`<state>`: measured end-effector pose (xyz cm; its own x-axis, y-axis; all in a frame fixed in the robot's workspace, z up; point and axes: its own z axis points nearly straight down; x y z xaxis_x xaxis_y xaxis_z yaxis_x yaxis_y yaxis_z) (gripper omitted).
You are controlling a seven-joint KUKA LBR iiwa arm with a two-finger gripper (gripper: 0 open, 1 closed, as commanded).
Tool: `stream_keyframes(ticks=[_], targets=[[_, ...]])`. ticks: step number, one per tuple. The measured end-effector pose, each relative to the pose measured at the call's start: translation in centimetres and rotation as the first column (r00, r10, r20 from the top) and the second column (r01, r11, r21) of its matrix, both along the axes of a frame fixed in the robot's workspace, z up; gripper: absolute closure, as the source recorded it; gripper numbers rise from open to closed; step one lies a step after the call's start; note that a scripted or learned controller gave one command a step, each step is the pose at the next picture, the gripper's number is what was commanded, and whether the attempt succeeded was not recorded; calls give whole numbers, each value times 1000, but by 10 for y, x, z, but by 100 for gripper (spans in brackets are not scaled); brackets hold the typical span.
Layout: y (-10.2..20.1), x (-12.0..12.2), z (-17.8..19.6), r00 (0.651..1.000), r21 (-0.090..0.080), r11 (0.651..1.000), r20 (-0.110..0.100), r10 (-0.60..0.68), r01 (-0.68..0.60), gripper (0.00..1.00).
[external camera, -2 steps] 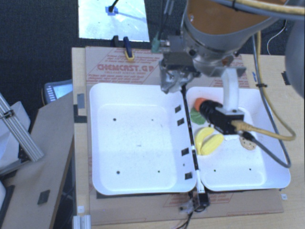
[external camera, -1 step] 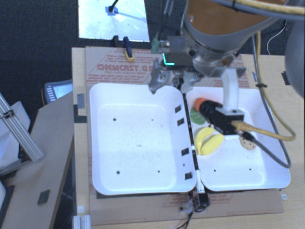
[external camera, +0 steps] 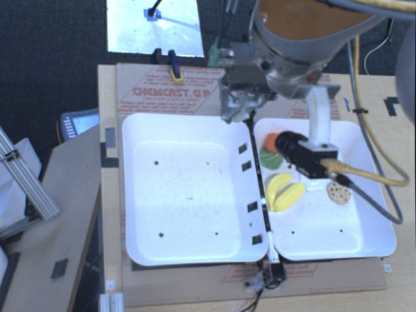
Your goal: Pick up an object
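Observation:
My gripper point(external camera: 236, 109) hangs over the back edge of the bins, just above the divider between them. In the right bin point(external camera: 338, 239) lie two yellow banana-like pieces point(external camera: 286, 192) near the divider. A round brown cookie point(external camera: 338, 192) sits to their right. An orange and green item point(external camera: 270, 149) lies further back, partly hidden by a black unit point(external camera: 302, 153) mounted on the arm. All these objects lie in front of and to the right of the gripper, apart from it.
The left bin point(external camera: 188, 194) sits beside the right one on a cardboard sheet point(external camera: 169, 91). A blue and yellow clamp point(external camera: 174, 67) and a shiny plate point(external camera: 155, 18) are at the back. A yellow cable point(external camera: 374, 177) crosses the right bin.

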<state>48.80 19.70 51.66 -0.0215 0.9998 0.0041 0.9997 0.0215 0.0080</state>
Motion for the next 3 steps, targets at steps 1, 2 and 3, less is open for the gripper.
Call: stream_keyframes(ticks=[1,2,3], targets=[[0,0,0,1000,0,1000,-1,2,-2,0],[0,0,11,1000,1,1000,2,6,-6,100],[0,0,11,1000,1,1000,1,8,-8,0]])
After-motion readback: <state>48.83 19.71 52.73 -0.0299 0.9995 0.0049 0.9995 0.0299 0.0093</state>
